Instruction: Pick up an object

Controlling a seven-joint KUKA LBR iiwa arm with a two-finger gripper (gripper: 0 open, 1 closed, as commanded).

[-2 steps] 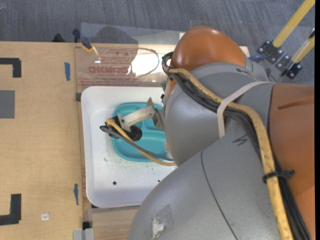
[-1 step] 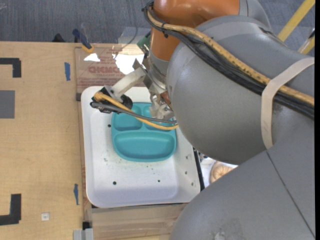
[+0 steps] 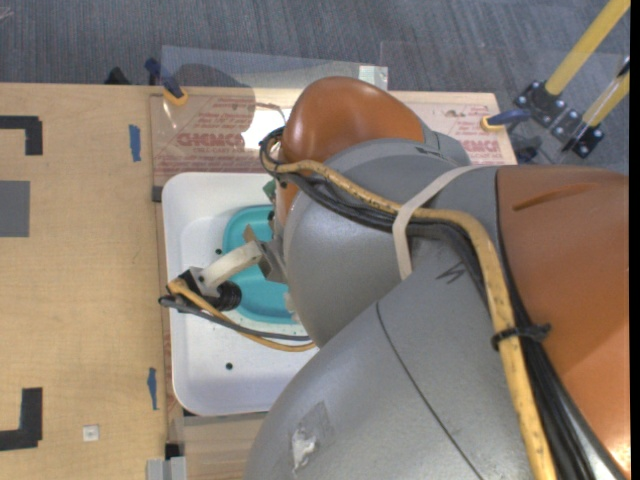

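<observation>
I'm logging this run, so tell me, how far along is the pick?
Done: the arm reaches into the white bin, with the gripper right at the teal object. In hand: nothing I can confirm; the arm hides the contact, and the teal object seems to lie on the bin floor. Left: a secure grasp and the lift.

My grey arm (image 3: 430, 308) reaches in from four o'clock and bends over toward nine o'clock. My orange band (image 3: 345, 118) bulges at twelve o'clock of the elbow. My gripper (image 3: 268, 256) points down at the arm's nine o'clock edge, mostly hidden beneath it.
</observation>
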